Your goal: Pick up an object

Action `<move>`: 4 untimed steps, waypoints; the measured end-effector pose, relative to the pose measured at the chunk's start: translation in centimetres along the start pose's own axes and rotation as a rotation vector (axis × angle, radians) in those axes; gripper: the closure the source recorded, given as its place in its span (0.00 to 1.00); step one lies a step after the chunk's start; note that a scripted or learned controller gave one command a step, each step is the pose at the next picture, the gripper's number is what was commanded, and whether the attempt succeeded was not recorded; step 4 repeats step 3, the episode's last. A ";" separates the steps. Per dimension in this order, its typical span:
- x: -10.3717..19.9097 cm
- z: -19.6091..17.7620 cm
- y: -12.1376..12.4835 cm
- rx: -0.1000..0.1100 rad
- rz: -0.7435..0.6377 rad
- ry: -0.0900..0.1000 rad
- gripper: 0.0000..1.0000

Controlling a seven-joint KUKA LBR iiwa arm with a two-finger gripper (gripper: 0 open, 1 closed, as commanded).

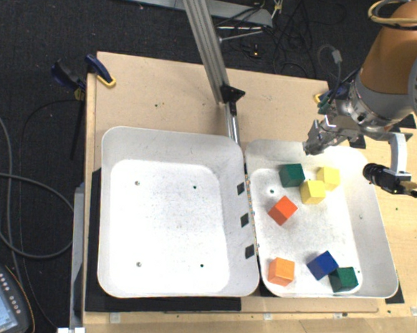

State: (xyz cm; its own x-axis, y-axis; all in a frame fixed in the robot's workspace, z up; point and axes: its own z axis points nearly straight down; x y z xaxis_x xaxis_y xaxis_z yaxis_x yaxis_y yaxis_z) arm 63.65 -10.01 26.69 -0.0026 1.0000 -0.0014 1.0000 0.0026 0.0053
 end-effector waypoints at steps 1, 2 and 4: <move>5.4 -0.1 1.7 0.002 -0.005 0.003 1.00; 10.7 1.8 2.8 0.006 -0.005 0.003 1.00; 16.3 3.3 3.8 0.004 -0.005 0.003 1.00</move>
